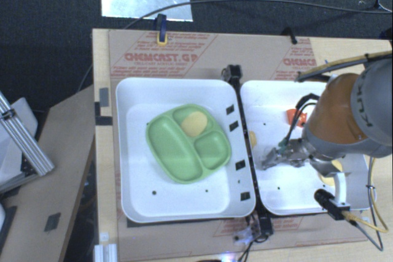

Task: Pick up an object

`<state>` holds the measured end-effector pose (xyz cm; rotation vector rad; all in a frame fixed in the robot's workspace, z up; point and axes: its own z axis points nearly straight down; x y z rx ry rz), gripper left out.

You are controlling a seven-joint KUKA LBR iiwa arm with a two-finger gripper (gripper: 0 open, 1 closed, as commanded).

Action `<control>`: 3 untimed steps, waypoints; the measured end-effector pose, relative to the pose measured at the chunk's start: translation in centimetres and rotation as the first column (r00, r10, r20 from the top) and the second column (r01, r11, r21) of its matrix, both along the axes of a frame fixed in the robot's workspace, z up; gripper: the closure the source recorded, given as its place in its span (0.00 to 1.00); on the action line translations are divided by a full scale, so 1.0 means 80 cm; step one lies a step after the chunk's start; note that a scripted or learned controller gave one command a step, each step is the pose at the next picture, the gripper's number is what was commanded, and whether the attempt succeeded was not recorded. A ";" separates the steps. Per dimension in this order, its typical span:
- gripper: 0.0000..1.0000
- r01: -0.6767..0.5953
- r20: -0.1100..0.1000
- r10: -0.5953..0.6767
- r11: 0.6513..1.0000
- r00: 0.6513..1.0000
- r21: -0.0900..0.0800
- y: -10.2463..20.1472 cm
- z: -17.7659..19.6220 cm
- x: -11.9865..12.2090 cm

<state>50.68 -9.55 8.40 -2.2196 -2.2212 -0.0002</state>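
In the left bin (138,132) you are seeing a green divided plate (187,144) carrying a yellow object (194,124). In the right bin (270,107), the gripper (270,159) is hovering low, its claw state impossible to tell, an orange object (293,115) lying near.

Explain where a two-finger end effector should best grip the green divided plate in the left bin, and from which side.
Grip the green divided plate by its raised outer rim, coming from above with one finger inside a compartment and one outside. It lies flat and is too wide to span. The lower-left rim looks best: it is farthest from the yellow object in the upper compartment.
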 end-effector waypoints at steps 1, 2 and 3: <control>1.00 0.000 0.003 0.000 1.000 1.000 0.000 0.000 0.014 0.001; 1.00 -0.004 0.006 0.004 1.000 1.000 -0.002 0.008 0.084 -0.006; 1.00 -0.004 0.009 0.004 1.000 1.000 -0.002 0.017 0.147 0.006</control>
